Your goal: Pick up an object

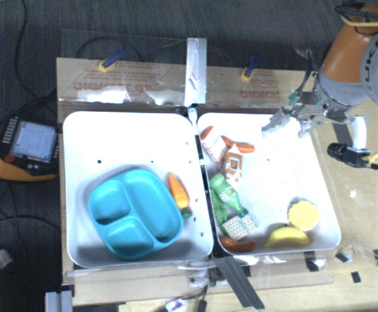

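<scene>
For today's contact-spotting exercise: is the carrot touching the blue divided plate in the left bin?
Touching. The camera view shows the carrot lying right against the blue divided plate at its right rim, with no white bin floor between them.

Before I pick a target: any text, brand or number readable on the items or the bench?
None can be read.
Red print on the clear sheet behind the bins: too blurred.
Small carton in the right bin: markings too small.
Green packet below it: label blurred.
Screen of the device left of the bench: nothing legible.
</scene>
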